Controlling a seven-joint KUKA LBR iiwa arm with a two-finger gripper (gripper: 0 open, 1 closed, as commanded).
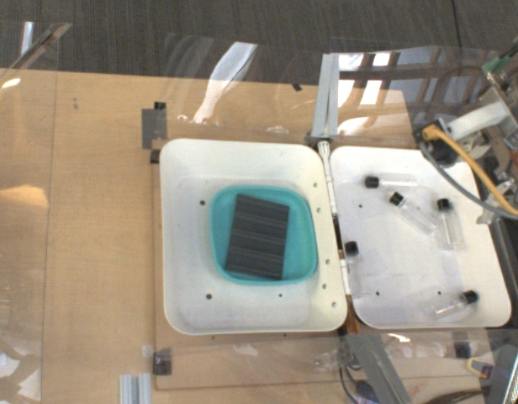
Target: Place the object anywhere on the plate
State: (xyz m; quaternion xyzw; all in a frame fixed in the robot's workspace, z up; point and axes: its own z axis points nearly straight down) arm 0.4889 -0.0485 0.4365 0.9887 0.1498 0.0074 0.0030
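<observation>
A dark grey ribbed rectangular block (258,237) lies flat on the teal plate (303,236), which sits in the middle of the left white bin (183,225). The block rests within the plate's rim, tilted slightly clockwise. Part of the arm, with a yellow cable (457,160), shows at the upper right edge, above the right bin's far corner.
The right white bin (385,268) holds several clear vials with black caps, such as one (410,210) near the middle and one (454,303) at the front right. A metal bracket (326,99) stands behind the bins. Bare wooden bench (74,225) spreads to the left.
</observation>
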